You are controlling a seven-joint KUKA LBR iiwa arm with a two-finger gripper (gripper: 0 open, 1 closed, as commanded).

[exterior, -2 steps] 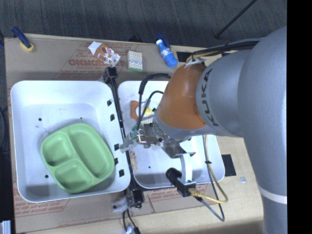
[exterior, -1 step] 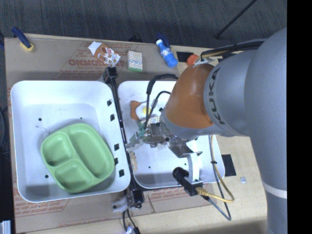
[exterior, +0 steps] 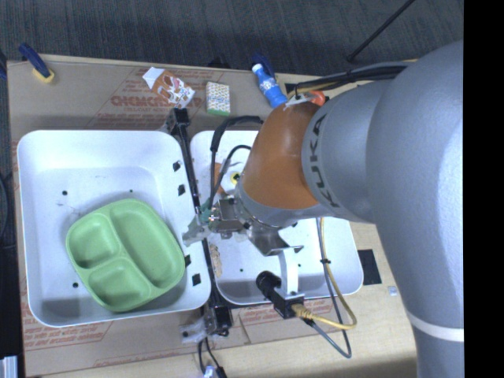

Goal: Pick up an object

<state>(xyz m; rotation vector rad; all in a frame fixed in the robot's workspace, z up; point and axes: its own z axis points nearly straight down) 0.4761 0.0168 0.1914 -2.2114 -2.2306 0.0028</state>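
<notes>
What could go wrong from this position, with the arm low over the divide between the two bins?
1. The gripper sits at the wall between the bins, so a further descent may strike the rim instead of reaching an object.
2. The green divided plate is wide and shallow; two fingers could slip off its edge.
3. The arm hides much of the right bin, so its contents are unclear.

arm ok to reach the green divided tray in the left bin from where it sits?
Probably yes. The green tray lies open in the left bin with nothing on top of it. The gripper is at the wall between the bins, just right of the tray.
</notes>
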